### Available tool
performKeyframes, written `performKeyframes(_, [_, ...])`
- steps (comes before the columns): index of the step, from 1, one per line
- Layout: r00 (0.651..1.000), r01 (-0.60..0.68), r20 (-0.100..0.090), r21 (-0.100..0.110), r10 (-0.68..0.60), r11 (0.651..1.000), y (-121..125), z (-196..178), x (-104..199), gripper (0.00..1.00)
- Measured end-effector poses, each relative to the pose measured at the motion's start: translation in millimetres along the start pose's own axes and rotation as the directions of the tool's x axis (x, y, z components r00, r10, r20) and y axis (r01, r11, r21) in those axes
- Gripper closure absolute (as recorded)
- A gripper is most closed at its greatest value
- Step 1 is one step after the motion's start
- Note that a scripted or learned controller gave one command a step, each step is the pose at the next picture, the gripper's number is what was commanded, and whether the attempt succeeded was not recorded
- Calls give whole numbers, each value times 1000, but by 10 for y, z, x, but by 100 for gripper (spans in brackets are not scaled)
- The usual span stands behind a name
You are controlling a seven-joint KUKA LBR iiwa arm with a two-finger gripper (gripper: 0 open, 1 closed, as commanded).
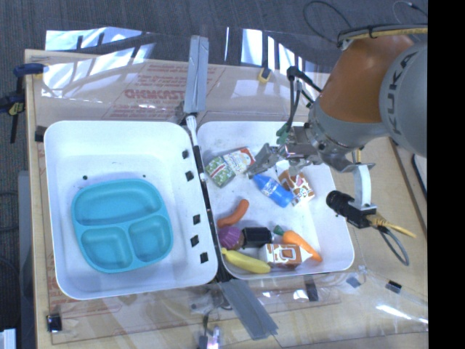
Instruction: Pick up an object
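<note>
The gripper (270,158) hung low inside the right bin (336,249), near that bin's back part. Its two fingers were spread a little, and nothing was pinched between them. The big grey and orange arm (367,75) came in from the right and bent down over the bin.

Just to the left of the gripper lay a green and white snack packet (227,165), very close to the fingertips, maybe touching them. Right under the gripper, toward the front, was a small blue bottle (273,188). Beside the bottle, on its right, sat a little red and white carton (298,185).

Further to the front and left of the gripper lay an orange-red sausage (235,212). In front of that was a purple toy (229,238) next to a small black block (256,236). A carrot (299,243) lay near the front, on the right side. A brown and white milk box (282,254) sat just in front of the carrot. A yellow banana (245,262) lay along the front wall of the bin.

Well away to the left of the gripper, the left bin (58,151) held a blue tray (121,224) with three parts. Both bins sat side by side on the counter (109,93).
</note>
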State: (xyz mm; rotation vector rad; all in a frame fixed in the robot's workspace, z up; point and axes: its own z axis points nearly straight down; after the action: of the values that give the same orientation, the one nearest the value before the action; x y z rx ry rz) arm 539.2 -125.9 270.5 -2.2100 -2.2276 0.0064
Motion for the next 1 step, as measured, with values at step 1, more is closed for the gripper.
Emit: performKeyframes(1, [999, -54, 0, 1, 54, 999, 269, 662, -667, 0])
